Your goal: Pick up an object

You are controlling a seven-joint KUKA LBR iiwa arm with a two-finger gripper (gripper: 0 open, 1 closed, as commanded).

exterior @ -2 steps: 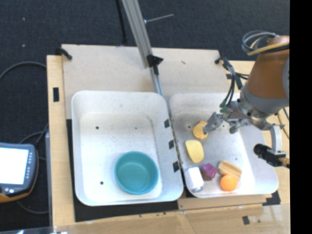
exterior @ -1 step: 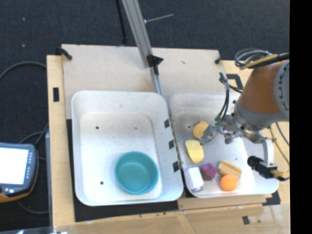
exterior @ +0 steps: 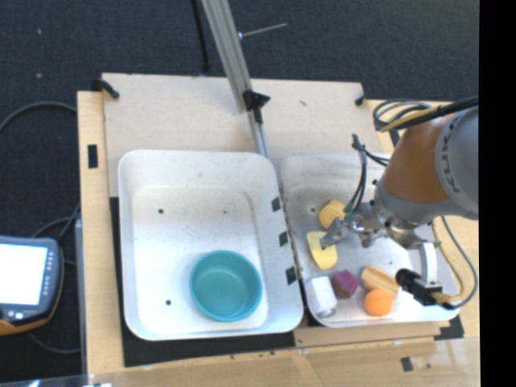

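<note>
Candidate object: a yellow block [exterior: 323, 252] low in the right bin [exterior: 306, 176], near its left wall, with a second yellow piece [exterior: 331, 213] just above. The hand [exterior: 339, 234] hangs between the two — its opening cannot be told. Advice: centre over one piece before descending; the white cylinder [exterior: 323, 294] and purple block [exterior: 345, 283] lie near.

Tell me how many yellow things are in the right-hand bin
2: one yellow piece near the bin's middle, another yellow piece just below it by the gripper. The arm may hide more.
</note>
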